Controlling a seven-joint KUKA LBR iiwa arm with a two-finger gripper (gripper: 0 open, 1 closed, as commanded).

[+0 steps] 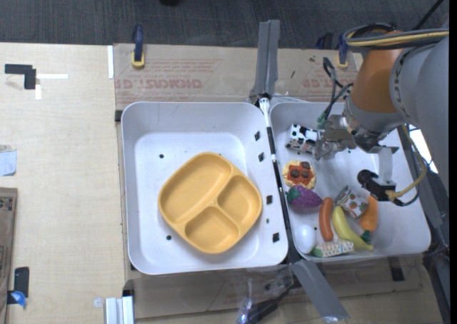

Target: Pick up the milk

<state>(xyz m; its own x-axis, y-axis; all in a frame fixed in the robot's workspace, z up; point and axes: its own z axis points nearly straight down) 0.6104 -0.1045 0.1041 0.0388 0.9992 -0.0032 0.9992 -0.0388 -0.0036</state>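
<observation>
Milk, as far as I can judge, is the small carton [351,203] with a grey gabled top and red-and-white sides, lying tilted in the right bin [414,244]. It sits between the yellow banana [348,228] and the orange carrot [370,215], touching or nearly touching both, with the red sausage-like piece [326,218] just to its left. Nothing grips it; it rests among the toys, so the pick is not yet made.

From the one camera above the bench, my gripper [327,145] hangs over the upper part of that same bin, close beside the black-and-white cow toy [301,138]. My wrist and the orange band hide much of the tool, and I cannot tell whether my jaws are spread or pressed together. I see nothing between them.

So the work stands near its start: I am over the correct bin, but at the cow's end of it, apart from the carton. What I reckon is left is to travel toward the near right part of the bin, come down on the carton, close on it and lift. Crowding by the banana and carrot could make a clean grip awkward.

In the left bin [136,173] lies a yellow divided plate [211,203], which has no part in this. A small pizza-like toy [300,173] and a purple piece [305,198] lie between me and the carton.
</observation>
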